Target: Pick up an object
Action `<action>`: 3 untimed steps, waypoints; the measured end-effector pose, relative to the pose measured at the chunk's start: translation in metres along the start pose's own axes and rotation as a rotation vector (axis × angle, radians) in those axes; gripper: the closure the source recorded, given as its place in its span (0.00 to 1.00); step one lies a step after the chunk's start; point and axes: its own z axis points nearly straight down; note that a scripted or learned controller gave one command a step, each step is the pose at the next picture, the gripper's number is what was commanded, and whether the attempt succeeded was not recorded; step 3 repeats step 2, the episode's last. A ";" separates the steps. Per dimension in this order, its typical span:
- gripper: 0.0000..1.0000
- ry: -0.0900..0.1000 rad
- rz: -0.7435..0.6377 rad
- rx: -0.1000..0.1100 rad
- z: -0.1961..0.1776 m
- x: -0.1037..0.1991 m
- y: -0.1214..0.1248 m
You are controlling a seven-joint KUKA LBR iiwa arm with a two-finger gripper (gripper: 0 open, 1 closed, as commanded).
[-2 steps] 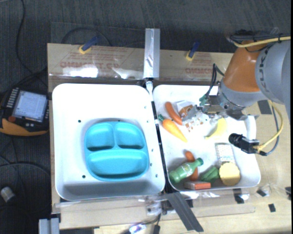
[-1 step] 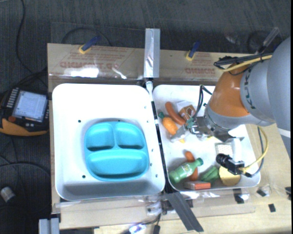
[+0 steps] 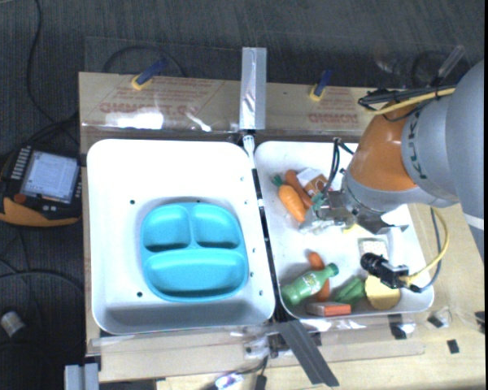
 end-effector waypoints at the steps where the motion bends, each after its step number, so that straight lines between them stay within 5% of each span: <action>1: 1.00 0.004 -0.002 0.002 -0.008 0.002 0.000; 2: 1.00 -0.002 0.150 0.015 -0.084 0.034 -0.031; 3: 1.00 -0.002 0.150 0.015 -0.084 0.034 -0.031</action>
